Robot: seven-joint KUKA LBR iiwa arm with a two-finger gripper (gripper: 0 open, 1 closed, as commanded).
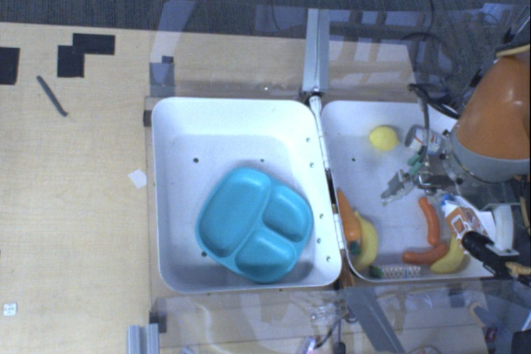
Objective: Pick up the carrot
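slim orange carrot (pixel 349 218) leans on the right bin's (pixel 362 116) left wall; gripper (pixel 404 183) hangs nearby, fingers spread, grasping nothing.

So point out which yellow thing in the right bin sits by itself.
The round lemon near the back of the right bin; the other yellow fruits lie at the front edge, touching orange pieces.

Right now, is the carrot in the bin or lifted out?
In. The carrot lies along the right bin's left wall, beside a banana.
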